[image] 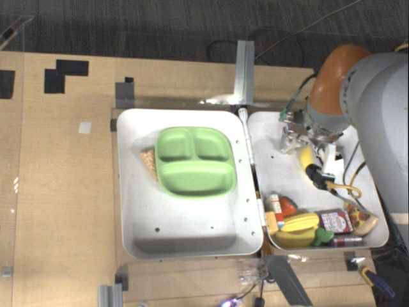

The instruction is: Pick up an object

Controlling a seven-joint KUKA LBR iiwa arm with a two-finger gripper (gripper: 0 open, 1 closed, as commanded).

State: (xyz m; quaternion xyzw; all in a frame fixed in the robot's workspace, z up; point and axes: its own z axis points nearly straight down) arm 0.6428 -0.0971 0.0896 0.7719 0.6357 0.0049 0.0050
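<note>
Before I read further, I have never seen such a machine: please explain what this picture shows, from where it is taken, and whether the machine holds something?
One camera fixed above the bench looks down at a slant. The big grey arm with an orange band is a robot, reaching in from the right. Its metal pincer hangs over the right shallow white bin; I cannot tell whether it grips anything. That bin holds small toys at its near end, among them a yellow plastic banana. The left shallow white bin holds a green divided plastic plate.
</note>
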